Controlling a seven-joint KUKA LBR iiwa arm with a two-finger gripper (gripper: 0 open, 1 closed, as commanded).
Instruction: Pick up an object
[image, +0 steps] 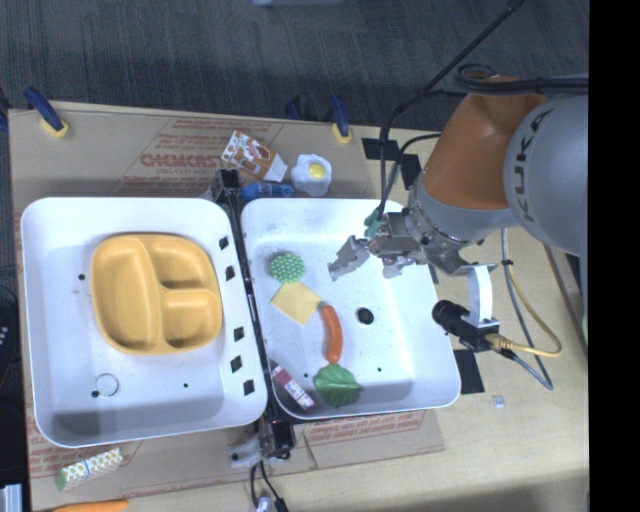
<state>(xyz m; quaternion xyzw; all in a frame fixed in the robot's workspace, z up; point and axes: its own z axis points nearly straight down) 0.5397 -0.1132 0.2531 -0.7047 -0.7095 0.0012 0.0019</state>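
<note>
Yellow tray (155, 292), orange sausage (332, 333), white bins (60, 230)

A robotics lab test bench: a grey KUKA-branded industrial arm with an orange band (500, 150) ends in a two-finger metal pincer (350, 258) over a shallow white plastic bin (425, 330). Left of the pincer, blue clamps (45, 110) pin printed cardboard sheeting (180, 155) down; cables (530, 345) trail right.

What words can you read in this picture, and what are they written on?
"KUKA": on the grey arm, by the orange band, running sideways.
"CHEMCAST": red print on the brown cardboard under the bins; the smaller line below it is too blurred to read.
Small box behind the bins: its print is too small to read.
</note>
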